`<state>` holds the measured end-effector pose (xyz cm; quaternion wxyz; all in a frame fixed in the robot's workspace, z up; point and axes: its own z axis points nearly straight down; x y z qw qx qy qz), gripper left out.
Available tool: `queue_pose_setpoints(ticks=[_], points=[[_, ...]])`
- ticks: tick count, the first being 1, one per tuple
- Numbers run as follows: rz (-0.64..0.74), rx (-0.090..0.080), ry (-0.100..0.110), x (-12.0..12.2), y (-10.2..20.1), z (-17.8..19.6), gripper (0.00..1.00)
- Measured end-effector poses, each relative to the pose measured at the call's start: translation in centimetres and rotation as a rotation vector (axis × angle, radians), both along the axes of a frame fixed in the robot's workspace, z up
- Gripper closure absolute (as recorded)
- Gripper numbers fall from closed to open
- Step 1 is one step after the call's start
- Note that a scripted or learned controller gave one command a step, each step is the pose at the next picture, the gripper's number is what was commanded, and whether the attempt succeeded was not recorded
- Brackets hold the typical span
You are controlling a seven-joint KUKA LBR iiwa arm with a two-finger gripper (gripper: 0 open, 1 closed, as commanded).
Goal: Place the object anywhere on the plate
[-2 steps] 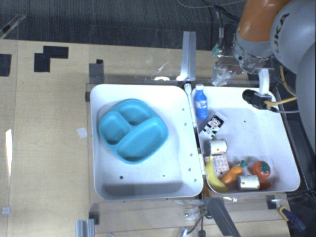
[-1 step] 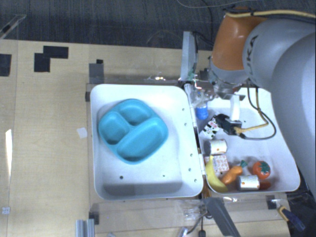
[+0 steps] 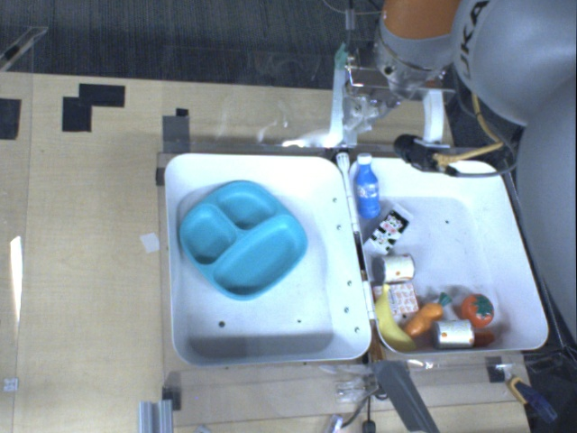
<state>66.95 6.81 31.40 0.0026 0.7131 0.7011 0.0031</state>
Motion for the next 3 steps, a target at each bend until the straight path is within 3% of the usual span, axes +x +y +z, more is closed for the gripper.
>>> queue_pose_setpoints(ticks=[1, 2, 3], points=[[-0.249, 0.001, 0.006, -4.3, -6.7, -13.0, 1.0], [-0.237, 0.003, 0.004, -3.5, 2.0, -8.1, 1.0], [-0.075, 0.001, 0.006, -11.6, -0.3, -12.7, 1.0]])
